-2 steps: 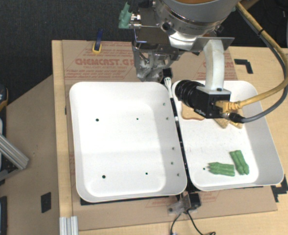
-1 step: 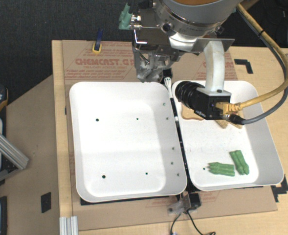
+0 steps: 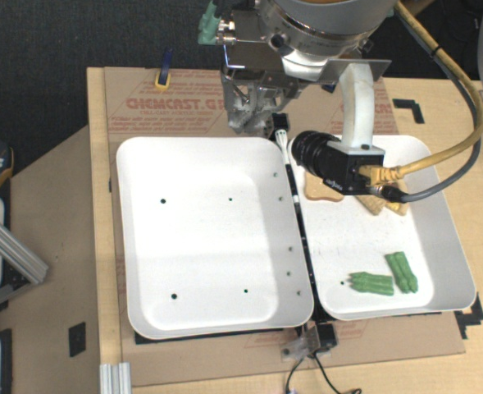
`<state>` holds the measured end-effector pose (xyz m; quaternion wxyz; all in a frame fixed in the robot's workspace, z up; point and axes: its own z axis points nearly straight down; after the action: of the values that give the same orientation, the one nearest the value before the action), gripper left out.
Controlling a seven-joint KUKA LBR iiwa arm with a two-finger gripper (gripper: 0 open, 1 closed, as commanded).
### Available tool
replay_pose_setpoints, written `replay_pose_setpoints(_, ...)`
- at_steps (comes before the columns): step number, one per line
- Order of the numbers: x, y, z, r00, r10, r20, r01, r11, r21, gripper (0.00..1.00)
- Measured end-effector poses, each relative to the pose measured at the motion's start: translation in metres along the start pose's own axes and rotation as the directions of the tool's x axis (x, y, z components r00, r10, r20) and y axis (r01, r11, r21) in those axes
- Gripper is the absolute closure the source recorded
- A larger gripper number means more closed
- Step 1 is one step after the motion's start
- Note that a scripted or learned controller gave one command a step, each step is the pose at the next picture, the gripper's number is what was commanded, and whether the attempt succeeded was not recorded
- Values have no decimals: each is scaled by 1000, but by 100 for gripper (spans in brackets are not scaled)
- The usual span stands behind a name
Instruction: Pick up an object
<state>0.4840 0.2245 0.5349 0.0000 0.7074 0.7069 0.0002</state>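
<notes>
Approach step, by my judgement: the end effector (image 3: 257, 113) hovers beyond the bins' far edge; its opening I cannot tell. Green objects (image 3: 386, 276) lie well nearer the camera, in the right bin (image 3: 438, 220); next it must travel there and descend.

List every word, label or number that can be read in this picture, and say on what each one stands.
"CHEMCAST" in red letters, on the brown board under the two white bins; the letters after it, perhaps "G", are cut off by the arm's end effector.
A second line of smaller red print just below it on the same board: too blurred to read.
Red print on the board right of the arm, near the right bin: mostly hidden, not readable.
</notes>
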Motion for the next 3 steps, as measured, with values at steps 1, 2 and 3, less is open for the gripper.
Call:
replay_pose_setpoints(1,-52,-5,-1,1000,5,1,-5,1000,3,100)
replay_pose_setpoints(2,3,-5,0,1000,-7,-1,7,1000,-2,100)
replay_pose_setpoints(3,-61,-5,-1,1000,6,2,-6,1000,2,100)
